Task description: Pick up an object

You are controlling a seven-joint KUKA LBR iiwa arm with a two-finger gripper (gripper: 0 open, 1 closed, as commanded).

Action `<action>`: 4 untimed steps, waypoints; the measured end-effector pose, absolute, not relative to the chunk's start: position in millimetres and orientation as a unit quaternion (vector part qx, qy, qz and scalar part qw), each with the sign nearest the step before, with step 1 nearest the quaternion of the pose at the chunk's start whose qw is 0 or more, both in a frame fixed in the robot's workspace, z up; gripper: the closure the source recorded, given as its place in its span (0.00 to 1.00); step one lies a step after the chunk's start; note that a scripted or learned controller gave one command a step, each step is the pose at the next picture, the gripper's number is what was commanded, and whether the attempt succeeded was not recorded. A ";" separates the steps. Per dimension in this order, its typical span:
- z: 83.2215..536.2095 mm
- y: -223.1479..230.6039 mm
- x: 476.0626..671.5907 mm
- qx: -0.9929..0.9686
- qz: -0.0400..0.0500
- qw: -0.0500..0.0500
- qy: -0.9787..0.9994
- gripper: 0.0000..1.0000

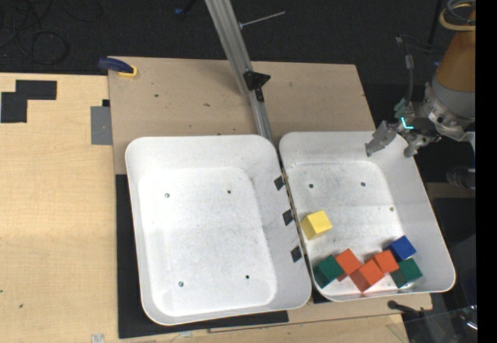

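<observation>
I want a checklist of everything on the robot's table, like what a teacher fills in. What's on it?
Surface: wooden bench bearing two white bins, left bin and right bin, side by side.
Job's things: in the right bin, a yellow block alone near the middle; along the near edge, a cluster of green block, two orange blocks, red block, blue block and another green block.
Clutter: blue-and-yellow clamp at the bench's far left corner.
Gripper: gripper above the right bin's far right corner, nothing between its fingers.
Cables: dark cables on the floor, far left.
Surroundings: slanted metal rail behind the bins.
</observation>
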State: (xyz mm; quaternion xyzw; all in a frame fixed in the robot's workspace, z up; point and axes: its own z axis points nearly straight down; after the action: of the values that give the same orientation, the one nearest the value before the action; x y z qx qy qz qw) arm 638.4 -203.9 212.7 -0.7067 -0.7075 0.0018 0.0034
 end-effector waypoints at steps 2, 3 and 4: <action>154.0 -200.6 645.5 -0.705 0.002 0.004 -0.709 0.00; 93.7 -205.9 649.5 -0.705 0.002 0.004 -0.709 0.00; 90.1 -204.7 649.3 -0.704 0.002 0.002 -0.710 0.00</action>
State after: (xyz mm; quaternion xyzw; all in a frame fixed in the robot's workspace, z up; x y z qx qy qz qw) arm 649.3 -204.7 90.1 -0.7041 -0.7101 0.0016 0.0022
